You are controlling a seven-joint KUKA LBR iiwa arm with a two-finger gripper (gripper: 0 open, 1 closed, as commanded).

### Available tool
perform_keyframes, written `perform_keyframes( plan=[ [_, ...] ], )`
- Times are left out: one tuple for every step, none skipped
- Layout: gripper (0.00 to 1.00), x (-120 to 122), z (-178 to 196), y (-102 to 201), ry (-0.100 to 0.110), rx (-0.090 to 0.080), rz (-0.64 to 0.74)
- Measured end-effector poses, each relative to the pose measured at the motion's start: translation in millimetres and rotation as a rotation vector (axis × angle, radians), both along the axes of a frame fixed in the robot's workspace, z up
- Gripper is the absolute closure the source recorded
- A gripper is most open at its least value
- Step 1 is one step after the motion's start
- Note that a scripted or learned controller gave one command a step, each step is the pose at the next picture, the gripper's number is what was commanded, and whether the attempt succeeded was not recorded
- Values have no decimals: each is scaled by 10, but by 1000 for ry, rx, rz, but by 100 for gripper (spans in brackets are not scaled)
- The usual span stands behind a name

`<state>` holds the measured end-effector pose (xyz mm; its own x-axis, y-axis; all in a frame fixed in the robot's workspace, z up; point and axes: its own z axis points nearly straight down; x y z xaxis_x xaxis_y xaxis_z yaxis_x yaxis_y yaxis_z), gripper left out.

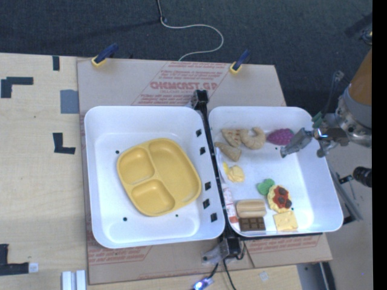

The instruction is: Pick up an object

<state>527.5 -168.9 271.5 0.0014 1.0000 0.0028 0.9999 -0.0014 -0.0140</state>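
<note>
The right bin holds several toy foods. A purple grape bunch lies by its far wall, and tan pastry pieces lie left of the grapes. A pale yellow piece lies near the divider. Toward the front are a green piece, a red-topped pizza slice, a yellow cheese wedge, a bread roll and a brown chocolate bar. My gripper hangs over the bin's far right part, just right of the grapes. It is open, with nothing between its fingers.
The left bin carries a yellow divided plate. A black divider clip sits between the bins at the back. Blue and yellow clamps pin the cardboard underlay. A white cable loops behind.
</note>
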Motion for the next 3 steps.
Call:
perform_keyframes(
  plan=[
    [0, 17, 46, 1, -9, -2, 3],
    [0, 8, -412, 9, -5, -2, 3],
    [0, 8, -1085, 20, -2, 0, 3]
  ],
)
